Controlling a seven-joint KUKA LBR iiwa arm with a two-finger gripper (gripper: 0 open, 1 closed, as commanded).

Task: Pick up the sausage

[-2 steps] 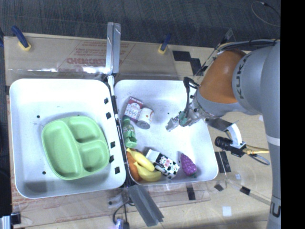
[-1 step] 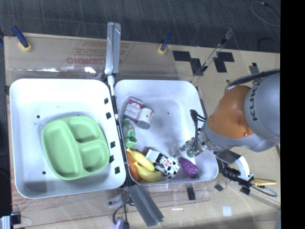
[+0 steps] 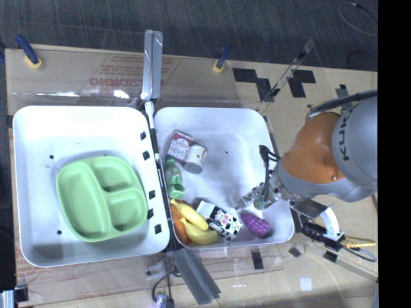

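In the right bin (image 3: 218,117), an orange-brown elongated piece (image 3: 176,226) lies at the front left corner, partly under a yellow banana (image 3: 194,228); it looks like the sausage, though little of it shows. My gripper (image 3: 257,197) hangs low near the bin's right wall, just above a purple bunch of grapes (image 3: 255,224). It is well to the right of the orange-brown piece and apart from it. The grey arm with its orange band (image 3: 311,156) reaches in from the right.
The right bin also holds a red-and-white packet (image 3: 180,144) beside a small can (image 3: 196,158), a green bottle (image 3: 173,179) along the left wall, and a black-and-white cow-patterned box (image 3: 223,221). A green divided plate (image 3: 103,197) lies in the left bin (image 3: 32,133).
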